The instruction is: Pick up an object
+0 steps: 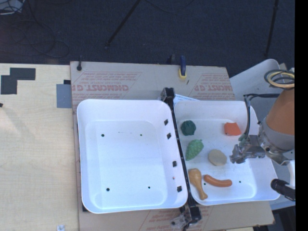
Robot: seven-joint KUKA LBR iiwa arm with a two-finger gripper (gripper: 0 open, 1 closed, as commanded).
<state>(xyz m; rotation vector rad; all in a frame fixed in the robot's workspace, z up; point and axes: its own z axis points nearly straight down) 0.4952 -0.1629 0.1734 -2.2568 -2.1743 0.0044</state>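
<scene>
Several small objects lie in the right bin (250, 192): a dark green lump (188, 127), a light green leafy piece (194, 148), an orange block (232, 128), a beige round stone-like piece (217, 157), a tan drumstick shape (197, 181) and an orange sausage (218, 181). My gripper (239, 156) hangs over the right side of this bin, just right of the beige piece and below the orange block. Nothing shows between its fingers.
The left bin (86, 153) sits beside the right one, joined by a black clip strip (173, 143). Both rest on a cardboard sheet (120, 83). A blue and yellow clamp (182, 69) stands at the cardboard's far edge. The arm's orange band (284, 112) is at the right.
</scene>
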